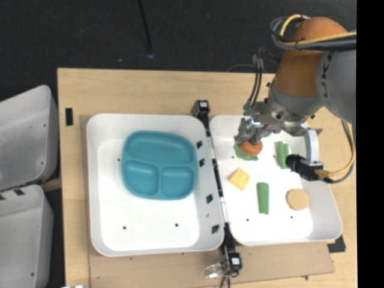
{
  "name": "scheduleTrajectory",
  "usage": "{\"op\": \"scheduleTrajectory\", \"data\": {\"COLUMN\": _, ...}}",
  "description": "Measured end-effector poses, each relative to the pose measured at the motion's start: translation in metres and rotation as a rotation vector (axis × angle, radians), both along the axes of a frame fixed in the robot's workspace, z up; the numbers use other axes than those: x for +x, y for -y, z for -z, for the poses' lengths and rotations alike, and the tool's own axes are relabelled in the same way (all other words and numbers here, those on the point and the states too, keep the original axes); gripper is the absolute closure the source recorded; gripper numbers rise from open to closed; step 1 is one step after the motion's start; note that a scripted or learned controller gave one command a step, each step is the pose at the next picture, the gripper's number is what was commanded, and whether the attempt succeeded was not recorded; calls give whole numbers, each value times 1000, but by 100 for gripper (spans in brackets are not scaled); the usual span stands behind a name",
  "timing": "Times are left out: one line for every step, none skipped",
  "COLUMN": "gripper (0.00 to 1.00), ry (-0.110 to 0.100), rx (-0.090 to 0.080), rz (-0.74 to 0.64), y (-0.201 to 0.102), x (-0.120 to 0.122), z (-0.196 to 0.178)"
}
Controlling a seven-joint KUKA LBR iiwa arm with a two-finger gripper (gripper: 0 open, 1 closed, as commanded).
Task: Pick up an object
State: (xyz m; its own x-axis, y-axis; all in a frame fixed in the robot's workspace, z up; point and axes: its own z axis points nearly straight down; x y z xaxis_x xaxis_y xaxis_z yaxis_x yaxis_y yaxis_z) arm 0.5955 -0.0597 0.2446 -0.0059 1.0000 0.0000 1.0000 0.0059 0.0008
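Note:
In the right bin (324, 224), my gripper (250, 137) hangs low over the upper left part. Directly beneath its tip, and touching or nearly touching it, is a small orange-red piece with a green base (248, 150). I cannot see whether that piece rests on the bin floor or is lifted. Other loose things lie nearby: a yellow wedge (239, 179), a long green stick (263, 197), a shorter green piece (281, 153) and a round tan disc (297, 199).
The left bin (108, 221) holds a teal divided plate (159, 164). A row of black clips (211, 179) runs along the ridge between the bins. The arm's grey body and cables (312, 161) overhang the right bin's upper right.

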Motion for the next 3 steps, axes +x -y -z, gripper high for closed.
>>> {"op": "scheduleTrajectory", "data": {"gripper": 100, "ry": 1, "rx": 1, "rz": -1, "y": -48, "x": 2, "z": -2}}
{"op": "scheduleTrajectory", "data": {"gripper": 100, "ry": 2, "rx": 0, "rz": 0, "y": -97, "x": 13, "z": 10}}
{"op": "scheduleTrajectory", "data": {"gripper": 100, "ry": 1, "rx": 1, "rz": -1, "y": -146, "x": 34, "z": 14}}
